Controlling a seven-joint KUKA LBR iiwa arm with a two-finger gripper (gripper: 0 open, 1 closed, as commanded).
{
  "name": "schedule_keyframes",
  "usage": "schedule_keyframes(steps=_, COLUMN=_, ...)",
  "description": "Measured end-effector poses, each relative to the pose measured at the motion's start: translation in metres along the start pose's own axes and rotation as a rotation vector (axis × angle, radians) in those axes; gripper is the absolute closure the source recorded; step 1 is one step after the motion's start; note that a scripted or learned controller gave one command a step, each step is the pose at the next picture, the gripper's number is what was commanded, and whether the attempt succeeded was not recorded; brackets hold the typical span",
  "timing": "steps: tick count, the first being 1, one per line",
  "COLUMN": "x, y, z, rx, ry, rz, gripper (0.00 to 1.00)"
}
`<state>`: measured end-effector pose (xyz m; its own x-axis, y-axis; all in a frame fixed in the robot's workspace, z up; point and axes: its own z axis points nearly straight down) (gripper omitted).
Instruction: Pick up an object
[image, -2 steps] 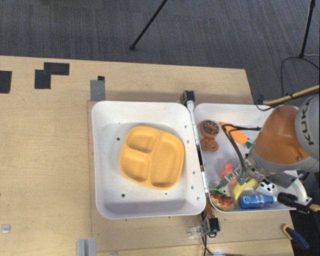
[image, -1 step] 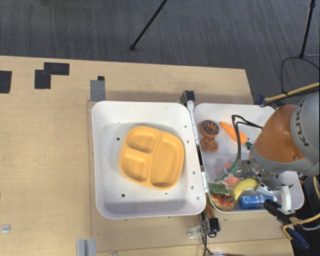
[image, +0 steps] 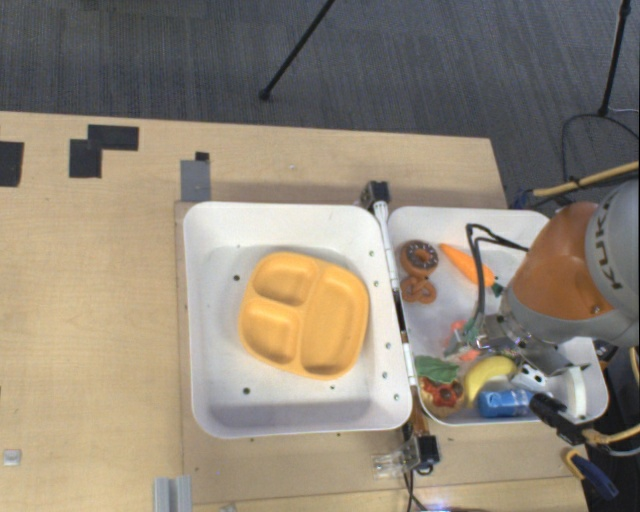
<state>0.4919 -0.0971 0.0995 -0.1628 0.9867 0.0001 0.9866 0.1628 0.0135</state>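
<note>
The right bin (image: 520, 222) holds small toy foods: a chocolate donut (image: 419, 257), a brown pretzel (image: 419, 290), an orange carrot (image: 462, 264), a yellow banana (image: 487, 374), a blue item (image: 502, 402) and a red and green piece (image: 438, 370). My gripper (image: 478, 338) hangs low over the bin's near half, just above the banana and beside a small red and green item (image: 462, 350). The wrist and orange band (image: 560, 275) cover the bin's right side.
The left bin (image: 215, 330) holds a yellow divided tray (image: 303, 313). A black clamp (image: 376, 192) sits at the bins' far joint and a connector (image: 410, 455) at the near joint. The wooden bench (image: 90, 320) spreads to the left.
</note>
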Motion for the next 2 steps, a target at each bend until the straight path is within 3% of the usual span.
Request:
schedule_keyframes(steps=1, x=0.0613, y=0.007, z=-0.085, rx=0.01, ry=0.001, rz=-0.218, gripper=1.0)
schedule_keyframes(steps=2, x=0.0611, y=0.0069, z=-0.085, rx=0.01, ry=0.001, rz=-0.218, gripper=0.0)
